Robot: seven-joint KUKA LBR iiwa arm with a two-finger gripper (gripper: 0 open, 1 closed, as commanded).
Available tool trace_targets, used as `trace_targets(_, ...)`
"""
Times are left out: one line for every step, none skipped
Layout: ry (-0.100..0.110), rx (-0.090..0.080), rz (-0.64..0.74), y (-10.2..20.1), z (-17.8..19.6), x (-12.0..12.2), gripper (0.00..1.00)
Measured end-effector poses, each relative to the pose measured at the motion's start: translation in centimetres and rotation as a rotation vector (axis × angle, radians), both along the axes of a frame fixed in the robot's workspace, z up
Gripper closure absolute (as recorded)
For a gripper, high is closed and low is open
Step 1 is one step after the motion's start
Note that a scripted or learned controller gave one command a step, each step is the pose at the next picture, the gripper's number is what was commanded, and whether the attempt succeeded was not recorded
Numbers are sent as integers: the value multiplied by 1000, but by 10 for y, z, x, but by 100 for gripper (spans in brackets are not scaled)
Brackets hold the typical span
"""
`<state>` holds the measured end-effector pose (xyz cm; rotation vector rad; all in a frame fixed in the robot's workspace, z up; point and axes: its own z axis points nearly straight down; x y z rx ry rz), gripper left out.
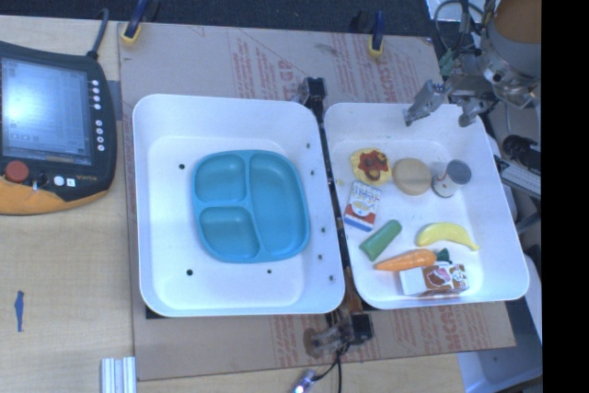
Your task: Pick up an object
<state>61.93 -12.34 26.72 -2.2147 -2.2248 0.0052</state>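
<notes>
Camera view: pick not begun, tool (446, 104) hovers over the far rim of the right bin (515, 235).
Fingers look spread with nothing between them. Candidates all lie in that bin: pizza piece (371, 165), tan puck (412, 177), grey cylinder (451, 177), carton (363, 205), green block (380, 239), banana (446, 236), carrot (405, 261). Judgement: whole grasp remains. Left bin (156, 198) holds a blue tray (248, 204); items crowd one another.
</notes>
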Motion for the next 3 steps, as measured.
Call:
trace_targets(2,-1,1,44,-76,13,0)
trace_targets(2,-1,2,56,-76,5,0)
trace_targets(2,-2,0,25,-119,6,0)
